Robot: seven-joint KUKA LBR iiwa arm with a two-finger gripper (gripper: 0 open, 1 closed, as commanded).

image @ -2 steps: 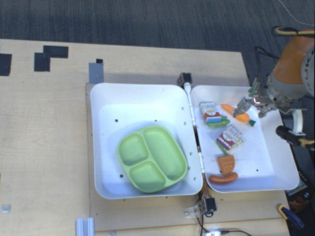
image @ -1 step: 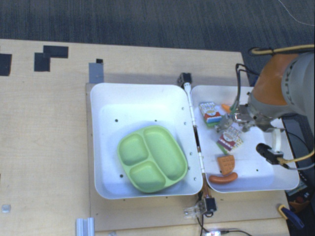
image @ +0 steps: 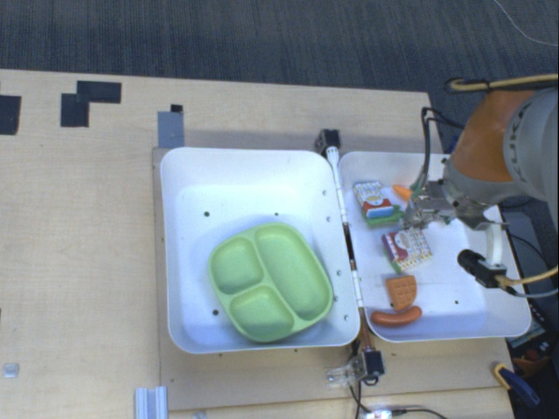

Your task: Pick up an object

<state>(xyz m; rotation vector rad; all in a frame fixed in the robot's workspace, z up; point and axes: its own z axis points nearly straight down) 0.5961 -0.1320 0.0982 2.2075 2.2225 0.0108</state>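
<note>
In the right bin (image: 511, 317), gripper (image: 425, 208) hangs just above-right of the packet (image: 407, 248); finger state cannot be told. Packet lies flat mid-bin, long axis slanting down-right, so the approach looks like a short drop down-left.

Bright, even overhead light; the white bins (image: 253, 177) glare slightly, shadows under the green tray (image: 271, 280) stay soft, and small details look a little blurred.
</note>
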